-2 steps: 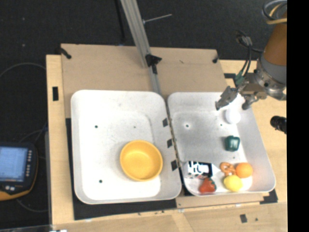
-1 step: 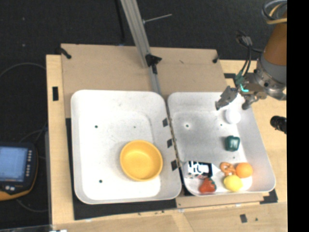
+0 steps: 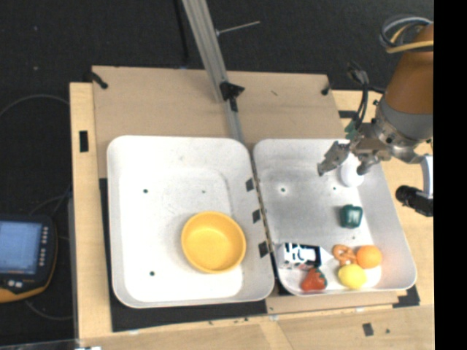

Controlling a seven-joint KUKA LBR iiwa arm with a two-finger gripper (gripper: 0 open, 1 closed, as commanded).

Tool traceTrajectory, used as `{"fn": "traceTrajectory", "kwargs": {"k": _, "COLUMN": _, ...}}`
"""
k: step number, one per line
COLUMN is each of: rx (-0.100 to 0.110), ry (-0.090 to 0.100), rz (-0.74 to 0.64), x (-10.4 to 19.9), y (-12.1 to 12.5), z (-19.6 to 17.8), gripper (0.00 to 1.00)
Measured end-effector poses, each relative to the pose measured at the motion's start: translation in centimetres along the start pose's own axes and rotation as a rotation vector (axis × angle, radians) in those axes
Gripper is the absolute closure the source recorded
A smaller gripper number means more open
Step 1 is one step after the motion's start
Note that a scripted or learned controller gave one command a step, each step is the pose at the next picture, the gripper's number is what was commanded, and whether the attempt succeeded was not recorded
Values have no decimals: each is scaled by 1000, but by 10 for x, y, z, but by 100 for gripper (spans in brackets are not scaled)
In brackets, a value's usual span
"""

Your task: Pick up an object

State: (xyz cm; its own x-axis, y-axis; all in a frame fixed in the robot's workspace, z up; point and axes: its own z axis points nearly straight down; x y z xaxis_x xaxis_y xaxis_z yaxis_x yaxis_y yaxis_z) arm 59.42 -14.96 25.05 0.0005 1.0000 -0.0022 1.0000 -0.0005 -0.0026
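My gripper (image 3: pixel 341 169) hangs over the upper right part of the right bin (image 3: pixel 292 173), its two fingers spread apart and open. A small white object (image 3: pixel 351 176) lies beneath it, close to the right finger (image 3: pixel 363 165); nothing is clamped between the fingers. Below it sits a small green object (image 3: pixel 352 216). Along the bin's near edge lie an orange fruit (image 3: pixel 369 256), a yellow lemon (image 3: pixel 352 276), a red strawberry (image 3: pixel 314 280), a small orange ring-like piece (image 3: pixel 342 252) and a black-and-white item (image 3: pixel 301 254).
A yellow bowl (image 3: pixel 213 241) sits in the left bin (image 3: pixel 146 173). A metal pole (image 3: pixel 208 42) slants in from the top to the bins' shared edge. A blue-screened pendant (image 3: pixel 22 257) lies off the bench at left.
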Motion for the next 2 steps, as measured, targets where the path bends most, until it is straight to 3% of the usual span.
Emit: {"fn": "traceTrajectory", "kwargs": {"k": 2, "rx": 2, "ry": 1, "rz": 1, "x": -6, "y": -14, "z": 122, "gripper": 0}}
